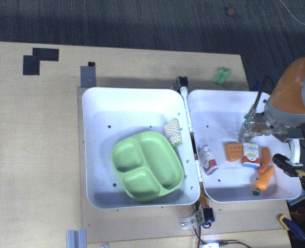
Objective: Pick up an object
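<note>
Gripper (pixel 247 132) above right bin (pixel 214 105), finger state impossible to tell.
Orange waffle-like square (pixel 233 151) lies just below it, touching a small white carton (pixel 250 155); carton's print is unreadable.

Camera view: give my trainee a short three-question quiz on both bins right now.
1. True or false: the green divided plate lies in the left bin.
2. Which is nearest the pincer? A) carrot B) waffle C) patterned pouch
3. Fill in: the red-and-white packet lies in the ___ bin.

Key: 1 true; 2 B; 3 right.
</note>
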`<state>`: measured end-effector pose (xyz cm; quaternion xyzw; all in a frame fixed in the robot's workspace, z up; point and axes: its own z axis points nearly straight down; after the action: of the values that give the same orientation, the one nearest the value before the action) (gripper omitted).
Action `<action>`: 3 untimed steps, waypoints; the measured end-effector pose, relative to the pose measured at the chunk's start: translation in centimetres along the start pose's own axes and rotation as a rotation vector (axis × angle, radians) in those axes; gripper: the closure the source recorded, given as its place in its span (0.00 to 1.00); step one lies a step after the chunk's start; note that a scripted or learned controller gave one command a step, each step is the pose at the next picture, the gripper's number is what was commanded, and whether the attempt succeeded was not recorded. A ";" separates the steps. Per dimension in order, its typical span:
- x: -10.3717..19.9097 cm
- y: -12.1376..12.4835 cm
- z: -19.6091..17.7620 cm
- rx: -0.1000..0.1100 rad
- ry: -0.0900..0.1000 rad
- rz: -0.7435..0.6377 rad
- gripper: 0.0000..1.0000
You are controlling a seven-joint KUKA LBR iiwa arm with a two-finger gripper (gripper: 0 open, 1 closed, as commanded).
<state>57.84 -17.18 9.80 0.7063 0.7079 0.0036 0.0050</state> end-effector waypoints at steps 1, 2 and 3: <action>-3.4 6.0 0.9 0.007 0.001 -0.003 1.00; -3.4 9.2 -1.5 0.006 0.001 -0.004 1.00; -3.4 9.2 -1.4 0.007 0.001 -0.004 0.00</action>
<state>67.02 -20.52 11.37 0.7050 0.7092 0.0015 0.0024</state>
